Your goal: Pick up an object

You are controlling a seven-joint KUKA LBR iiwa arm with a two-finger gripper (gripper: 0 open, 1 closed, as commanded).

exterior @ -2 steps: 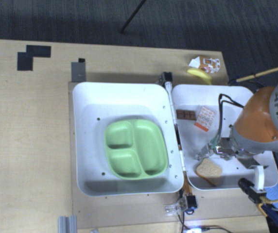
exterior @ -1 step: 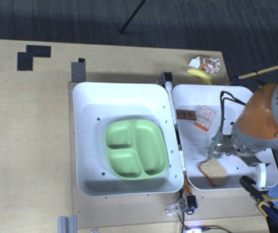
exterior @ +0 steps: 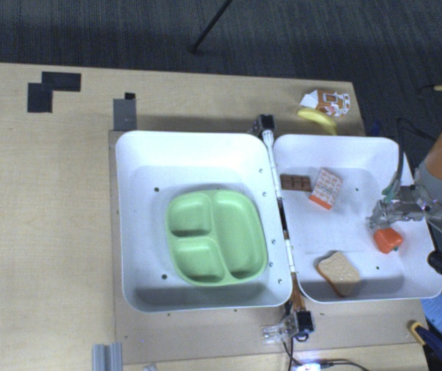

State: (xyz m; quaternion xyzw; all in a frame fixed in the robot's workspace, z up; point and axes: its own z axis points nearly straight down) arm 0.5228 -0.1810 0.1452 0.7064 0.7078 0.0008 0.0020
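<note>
- My arm is cut off at the frame's 3 o'clock edge; just the orange band and grey wrist housing show, so my upper links cannot be made out.
- My metal two-finger gripper (exterior: 385,221) is small and blurred, and I cannot tell how far apart my fingers stand, nor whether anything sits between them.
- The small orange-red rounded block (exterior: 389,240) lies in the right shallow white bin (exterior: 360,149), toward its 3 o'clock wall and just at 6 o'clock of my fingertips; it looks stubby, with no long axis I can read.
- My wrist reaches in low from 3 o'clock, the gripper pointing toward 9 o'clock and down.
- A tan bread-slice toy (exterior: 339,272) lies at the bin's 6 o'clock, a brown chocolate-bar piece (exterior: 296,182) and a white-and-orange patterned box (exterior: 325,188) near 11 o'clock.
- The left shallow white bin (exterior: 140,161) holds a pale green three-compartment plastic tray (exterior: 216,236).
</note>
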